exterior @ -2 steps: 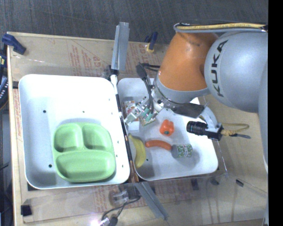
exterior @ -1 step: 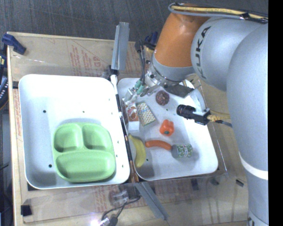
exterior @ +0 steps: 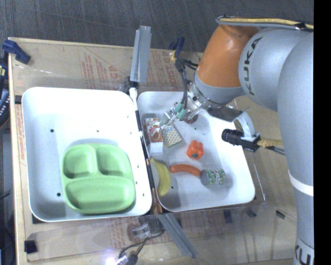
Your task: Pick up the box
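A small tan box with a speckled pattern (exterior: 172, 136) lies tilted in the right bin (exterior: 231, 195), near its back left part. My gripper (exterior: 175, 118) hangs directly over the box's upper corner, reaching down from the orange-banded wrist. Its tip meets or nearly meets the box's top edge; I cannot make out whether the box is between the tips. A red and white packet (exterior: 153, 130) sits just left of the box against the bin's left wall.
The right bin also holds a small orange fruit (exterior: 195, 149), an orange carrot-like stick (exterior: 185, 169), a yellow banana (exterior: 163, 177) and a green and white can (exterior: 214, 176). The left bin (exterior: 44, 120) holds a green divided plate (exterior: 98, 178).
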### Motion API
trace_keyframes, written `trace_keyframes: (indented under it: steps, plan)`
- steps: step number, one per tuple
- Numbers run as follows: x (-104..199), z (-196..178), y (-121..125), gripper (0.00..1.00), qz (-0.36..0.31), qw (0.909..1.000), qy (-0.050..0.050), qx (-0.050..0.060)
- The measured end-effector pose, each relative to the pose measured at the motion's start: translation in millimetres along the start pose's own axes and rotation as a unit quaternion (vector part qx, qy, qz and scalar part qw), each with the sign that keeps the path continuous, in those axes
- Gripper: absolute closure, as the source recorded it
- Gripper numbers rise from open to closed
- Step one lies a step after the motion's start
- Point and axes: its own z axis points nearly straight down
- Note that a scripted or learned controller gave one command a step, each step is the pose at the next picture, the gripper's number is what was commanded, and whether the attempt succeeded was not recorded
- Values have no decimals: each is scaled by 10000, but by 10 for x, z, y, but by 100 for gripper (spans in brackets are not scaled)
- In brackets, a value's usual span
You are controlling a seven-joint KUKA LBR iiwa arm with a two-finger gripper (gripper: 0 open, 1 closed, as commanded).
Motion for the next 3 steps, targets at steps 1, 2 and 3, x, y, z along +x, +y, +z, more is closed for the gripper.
trace_keyframes:
  steps: [1,2,3]
  plan:
    - [1,0,0,0,0,10000,0,0]
    - [-384,959,-68,0,388,9992,-72,-112]
    - [-615,1008,26,0,75,9999,-44,-125]
